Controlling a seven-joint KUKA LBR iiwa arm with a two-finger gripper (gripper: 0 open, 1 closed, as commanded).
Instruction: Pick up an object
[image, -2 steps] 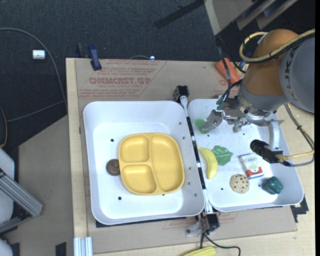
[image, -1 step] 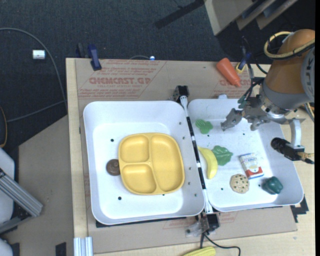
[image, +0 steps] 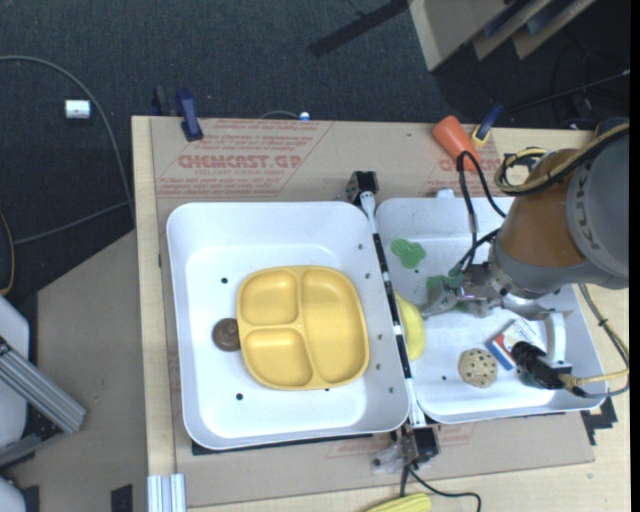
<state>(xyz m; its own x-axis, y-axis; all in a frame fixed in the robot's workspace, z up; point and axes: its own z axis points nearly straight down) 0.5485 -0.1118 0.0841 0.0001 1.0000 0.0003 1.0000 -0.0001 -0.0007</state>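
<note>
Camera view: a slanted look down on a tan bench (image: 260, 160) bearing two shallow white bins side by side.
Left bin (image: 200, 250): a white plastic tray, the larger of the two, at 9 o'clock from the centre of the view.
Yellow plate (image: 300, 327): a rounded-square plastic dish with three compartments, lying flat in the middle of the left bin.
Brown disc (image: 227, 335): a small round dark-brown piece, touching the plate's edge at its 9 o'clock side.
Right bin (image: 440, 215): a white tray at 3 o'clock, its near wall against the left bin.
Arm (image: 560, 220): grey with an orange band, reaching in from 3 o'clock over the right bin.
Gripper (image: 452, 292): low over the middle of the right bin; whether it is spread or closed cannot be told from here.
Green piece (image: 408, 251): a small flat green shape at 11 o'clock from the gripper, near it.
Yellow fruit (image: 411, 330): a rounded lemon-like object against the right bin's left wall, at 7 o'clock from the gripper.
Cookie (image: 479, 367): a round tan biscuit with dark specks, at 5 o'clock from the gripper, apart from it.
Packet (image: 506, 349): a small red, white and blue item just beside the cookie, at its 2 o'clock.
</note>
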